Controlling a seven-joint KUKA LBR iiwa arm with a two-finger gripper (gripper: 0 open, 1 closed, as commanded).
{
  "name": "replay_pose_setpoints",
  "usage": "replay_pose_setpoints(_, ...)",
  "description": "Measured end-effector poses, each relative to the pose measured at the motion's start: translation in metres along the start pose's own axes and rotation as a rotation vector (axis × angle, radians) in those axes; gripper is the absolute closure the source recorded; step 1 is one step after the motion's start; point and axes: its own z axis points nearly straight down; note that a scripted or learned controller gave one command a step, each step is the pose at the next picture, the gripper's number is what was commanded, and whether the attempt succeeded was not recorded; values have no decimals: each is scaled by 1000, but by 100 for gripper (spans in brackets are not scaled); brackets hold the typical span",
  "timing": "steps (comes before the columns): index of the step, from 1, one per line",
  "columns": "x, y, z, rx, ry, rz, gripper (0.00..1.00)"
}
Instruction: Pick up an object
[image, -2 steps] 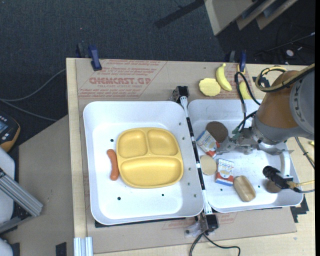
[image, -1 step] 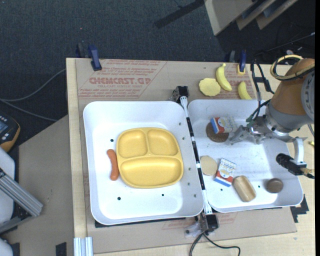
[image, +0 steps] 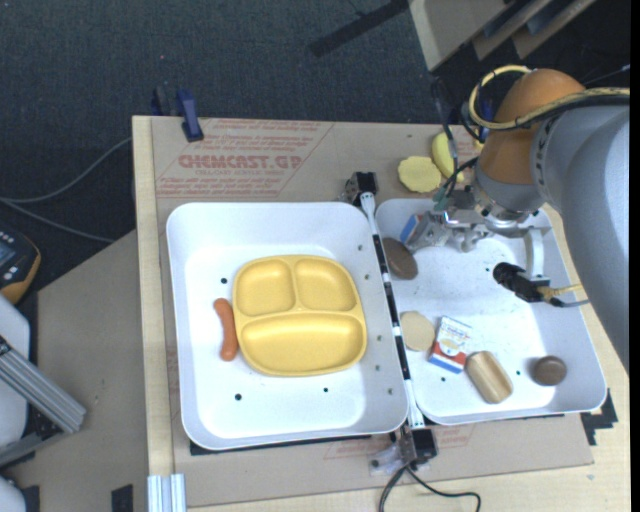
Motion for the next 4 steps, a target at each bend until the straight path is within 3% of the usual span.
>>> replay_pose_setpoints(1, -4, -1, -11, -4, -1, 7, 100)
replay_pose_setpoints(2, 14, -84, 1, 6, 3, 13, 100)
replay_pose_setpoints(3, 13, -80, 0, -2, 1, 11, 0)
replay_pose_setpoints(4, 13, -12, -1, -9, -1, 8, 0)
